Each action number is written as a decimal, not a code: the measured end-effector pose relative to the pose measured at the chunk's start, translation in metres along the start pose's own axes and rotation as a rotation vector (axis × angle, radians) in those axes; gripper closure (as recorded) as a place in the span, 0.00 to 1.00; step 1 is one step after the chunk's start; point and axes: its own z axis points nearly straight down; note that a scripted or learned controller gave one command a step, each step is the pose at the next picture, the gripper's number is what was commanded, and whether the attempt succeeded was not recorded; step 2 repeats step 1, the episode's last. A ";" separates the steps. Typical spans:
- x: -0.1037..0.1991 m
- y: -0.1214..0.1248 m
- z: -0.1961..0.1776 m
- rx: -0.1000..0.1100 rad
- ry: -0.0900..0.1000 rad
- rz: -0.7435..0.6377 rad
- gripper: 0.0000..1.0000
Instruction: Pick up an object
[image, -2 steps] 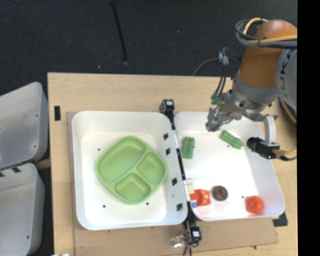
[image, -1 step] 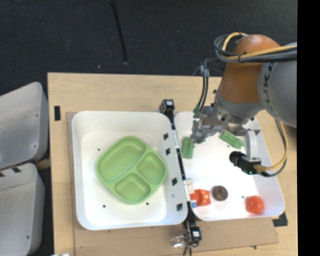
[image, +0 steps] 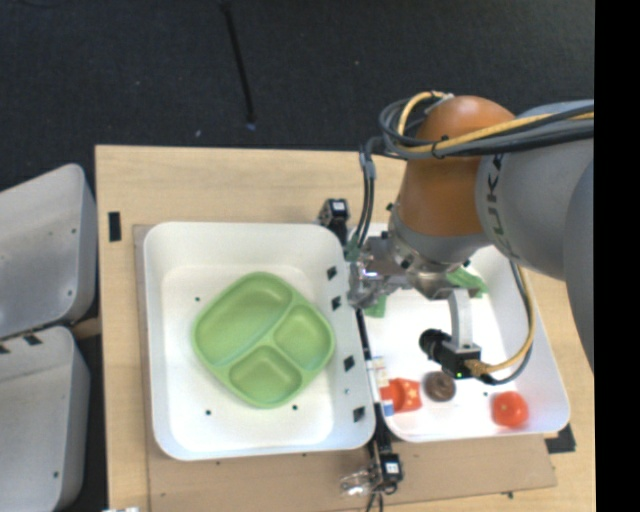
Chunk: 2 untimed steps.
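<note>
Right bin (image: 540, 400): arm (image: 450, 200) crowds its left wall; tomato (image: 509, 409) near front edge.

Light wooden bench (image: 240, 185) carries two shallow white bins side by side: left bin (image: 160, 330), right bin (image: 535, 340).

We see two white bins side by side on the tabletop (image: 230, 180). In the left bin (image: 170, 420) lies a green divided plate (image: 262, 338). Over the right bin (image: 545, 405) hangs the arm (image: 450, 190), its tool (image: 378, 290) low near the divider. Near that bin's front lie an orange piece (image: 404, 395), a brown round thing (image: 439, 386) and a red ball (image: 510, 408).
</note>
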 end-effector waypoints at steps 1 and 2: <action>0.046 -0.008 0.003 -0.001 0.000 -0.001 1.00; 0.046 -0.008 0.003 -0.001 0.000 -0.001 1.00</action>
